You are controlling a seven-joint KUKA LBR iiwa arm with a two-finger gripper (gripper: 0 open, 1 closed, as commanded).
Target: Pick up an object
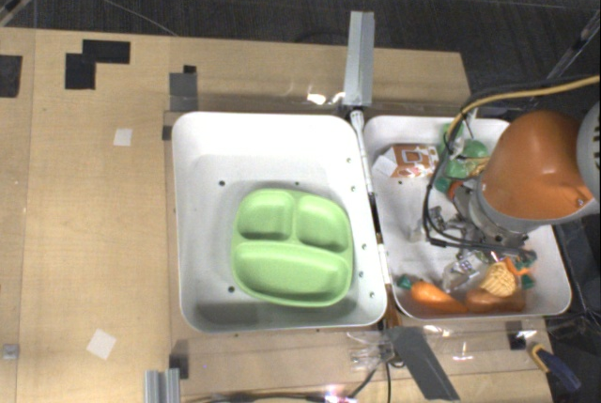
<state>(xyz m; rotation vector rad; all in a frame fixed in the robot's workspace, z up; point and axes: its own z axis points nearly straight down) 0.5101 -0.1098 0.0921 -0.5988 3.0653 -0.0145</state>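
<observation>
In the right bin (561, 284): my pincer (470, 268), lowered near the front wall, whether spread or pressed together I cannot tell. Just beside it, along that wall: one carrot (430, 294), one yellow corn-like toy (500, 280). Near the back: one orange-and-white packet (410, 161). In the left bin (202, 157): one green divided tray (291, 246), lying flat.

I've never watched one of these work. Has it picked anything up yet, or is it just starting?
Nothing looks lifted yet. The arm is down over the right bin, its hand among the clutter there: a carrot, a yellow toy, a small packet. Whether it has gripped anything is hidden. The green divided plate lies untouched in the left bin.
</observation>
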